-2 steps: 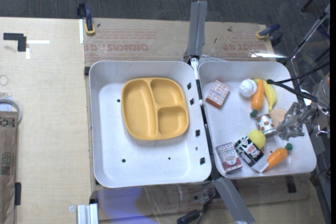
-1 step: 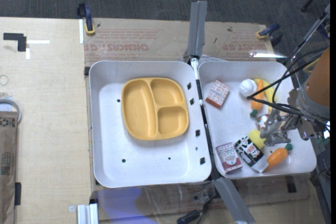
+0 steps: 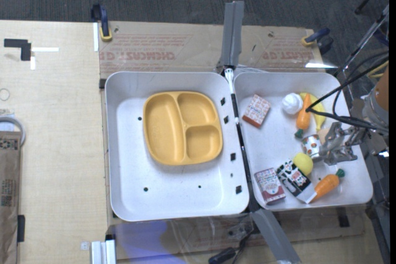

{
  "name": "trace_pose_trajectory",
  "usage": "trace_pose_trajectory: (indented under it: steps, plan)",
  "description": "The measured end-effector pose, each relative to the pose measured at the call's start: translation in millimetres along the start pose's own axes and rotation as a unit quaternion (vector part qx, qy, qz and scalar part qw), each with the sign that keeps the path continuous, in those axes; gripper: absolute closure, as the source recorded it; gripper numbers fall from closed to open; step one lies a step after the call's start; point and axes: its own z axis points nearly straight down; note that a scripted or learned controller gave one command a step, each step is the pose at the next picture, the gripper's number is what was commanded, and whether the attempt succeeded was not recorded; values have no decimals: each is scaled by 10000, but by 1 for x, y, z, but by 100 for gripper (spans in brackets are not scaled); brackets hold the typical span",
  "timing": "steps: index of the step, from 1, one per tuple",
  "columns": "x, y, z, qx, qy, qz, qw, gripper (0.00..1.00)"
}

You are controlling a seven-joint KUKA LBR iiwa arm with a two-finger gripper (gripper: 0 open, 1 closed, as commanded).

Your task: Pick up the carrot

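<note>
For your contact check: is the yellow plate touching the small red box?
Apart. Camera view shows the yellow plate and the small red box in separate bins.

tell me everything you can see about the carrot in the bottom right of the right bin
The carrot is a small toy, plastic-looking, with an orange tapered body and a green leafy top. It lies flat on the floor of the right bin near the front right corner, angled with the green end up-right and the tip down-left, where it meets a black and white carton. The gripper sits just above it, not holding it.
</note>
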Motion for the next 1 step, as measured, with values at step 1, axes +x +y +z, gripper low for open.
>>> trace_pose_trajectory:
  steps: [1]
  plan:
    - [-29, -23, -16, 1, -8, -997, 9950, 100]
